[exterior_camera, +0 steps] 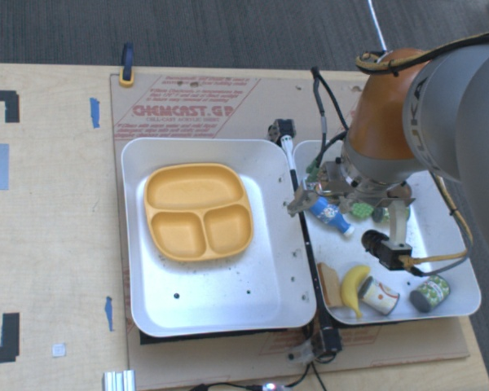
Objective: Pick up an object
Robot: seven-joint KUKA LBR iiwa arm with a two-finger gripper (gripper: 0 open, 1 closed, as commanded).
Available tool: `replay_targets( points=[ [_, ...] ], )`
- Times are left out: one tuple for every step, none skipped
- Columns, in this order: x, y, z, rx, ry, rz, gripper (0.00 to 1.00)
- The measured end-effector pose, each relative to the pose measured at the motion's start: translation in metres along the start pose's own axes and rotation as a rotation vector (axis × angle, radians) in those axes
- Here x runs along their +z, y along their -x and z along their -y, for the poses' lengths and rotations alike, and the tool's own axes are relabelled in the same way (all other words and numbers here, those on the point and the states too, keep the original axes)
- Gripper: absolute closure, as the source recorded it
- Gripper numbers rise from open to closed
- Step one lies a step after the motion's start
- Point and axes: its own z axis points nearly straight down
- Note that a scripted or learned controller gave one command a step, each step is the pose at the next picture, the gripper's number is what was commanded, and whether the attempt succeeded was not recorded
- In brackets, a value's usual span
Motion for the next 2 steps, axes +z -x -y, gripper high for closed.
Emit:
replay_targets(
  points=[
    [0.0,0.0,0.0,0.0,0.0,0.0,0.0],
    [0.0,0.0,0.0,0.0,0.0,0.0,0.0]
  ],
)
